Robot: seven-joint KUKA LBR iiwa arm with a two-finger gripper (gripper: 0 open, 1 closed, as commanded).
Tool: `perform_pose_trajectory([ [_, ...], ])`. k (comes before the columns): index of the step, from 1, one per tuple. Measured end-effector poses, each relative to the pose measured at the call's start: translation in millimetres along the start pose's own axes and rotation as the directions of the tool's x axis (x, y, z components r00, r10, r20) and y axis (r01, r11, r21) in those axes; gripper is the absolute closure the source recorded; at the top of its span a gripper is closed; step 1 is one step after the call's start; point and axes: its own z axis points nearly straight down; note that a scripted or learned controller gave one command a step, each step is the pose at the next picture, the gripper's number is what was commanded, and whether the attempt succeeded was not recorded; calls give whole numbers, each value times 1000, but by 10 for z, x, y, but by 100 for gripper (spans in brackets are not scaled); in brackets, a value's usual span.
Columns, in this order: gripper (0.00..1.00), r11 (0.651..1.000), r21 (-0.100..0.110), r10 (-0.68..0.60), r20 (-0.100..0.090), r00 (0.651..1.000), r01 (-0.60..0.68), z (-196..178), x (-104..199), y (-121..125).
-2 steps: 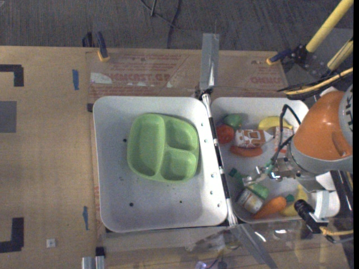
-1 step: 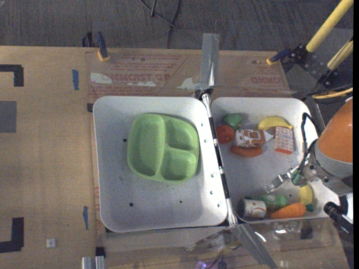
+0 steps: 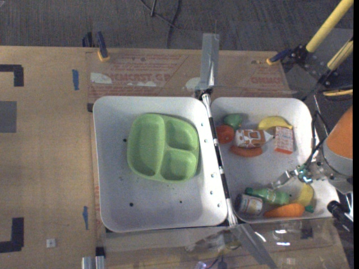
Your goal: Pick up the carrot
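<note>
Gripper poised above the carrot corner

Gripper [image 3: 291, 176] hangs low in the right bin [image 3: 263, 102], reaching in from the right edge, its thin metal tip aimed toward the bin's front. Whether it is spread or pressed together cannot be told at this size and blur; nothing visibly sits in it.

Just below and slightly ahead of the tip lies the carrot [image 3: 286, 210], orange, flat on its side against the bin's front wall. Beside the tip, touching the carrot's top, is a yellow banana [image 3: 306, 194]; left of the tip lies a green bottle [image 3: 269, 195], with a can [image 3: 250, 204] beyond it at the carrot's thin end.

The likely trouble is crowding. The carrot is hemmed in by banana, bottle and wall, so a descent slightly off could close on the banana or the bottle instead, or strike the bin's rim. A rounded carrot could also squirt out of a shallow pinch.

Count, right bin: one carrot, two bananas (the second [image 3: 274, 123] far behind the tip), one bottle, one can, one tomato [image 3: 225, 134], one green vegetable [image 3: 234, 119], two small cartons [image 3: 249, 138]. Far to the left, the second bin [image 3: 106, 167] carries one green divided plate [image 3: 164, 148].
</note>
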Motion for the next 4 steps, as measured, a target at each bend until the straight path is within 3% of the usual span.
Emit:
perform_pose_trajectory([
  [1, 0, 933, -10, 360, -13, 933, -360, -17, 13, 116],
  [2, 0, 1000, 8, -18, 11, 1000, 18, -515, 168, -14],
  [3, 0, 992, -2, 129, 16, 992, -129, 25, 978, 146],
  [4, 0, 997, 8, -75, 12, 997, 74, -175, 284, -1],
])
